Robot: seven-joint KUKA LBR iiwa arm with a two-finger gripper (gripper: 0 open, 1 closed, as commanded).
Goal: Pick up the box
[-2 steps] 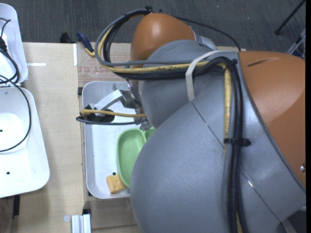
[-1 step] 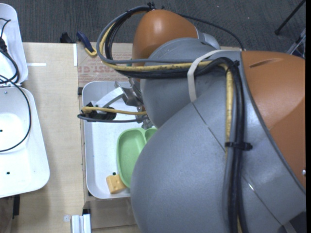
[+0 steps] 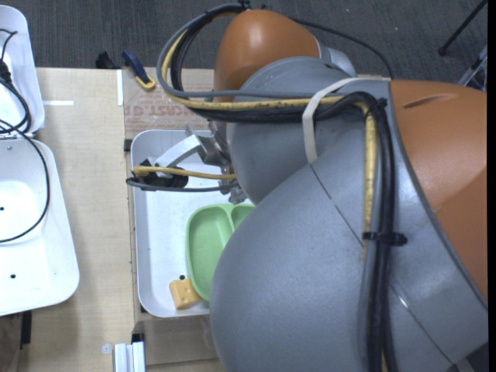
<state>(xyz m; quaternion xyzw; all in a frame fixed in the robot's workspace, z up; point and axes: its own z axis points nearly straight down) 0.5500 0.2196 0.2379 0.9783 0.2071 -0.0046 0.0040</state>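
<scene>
**Arm over right bin, box not identified**

Most of the view is covered by the grey arm [image 3: 333, 231], reaching in from the right over the right bin [image 3: 151, 231]. The gripper [image 3: 203, 155] is seen low at the bin's upper end, partly hidden by cables; whether anything is held cannot be told. A green tray [image 3: 208, 246] is seen lying in the bin, its right part hidden under the arm. A small yellow piece [image 3: 183, 293] is seen near the bin's lower corner, just beside the tray. The box cannot be picked out with certainty. The left bin [image 3: 35, 231] is crossed by a black cable [image 3: 31, 115].
</scene>
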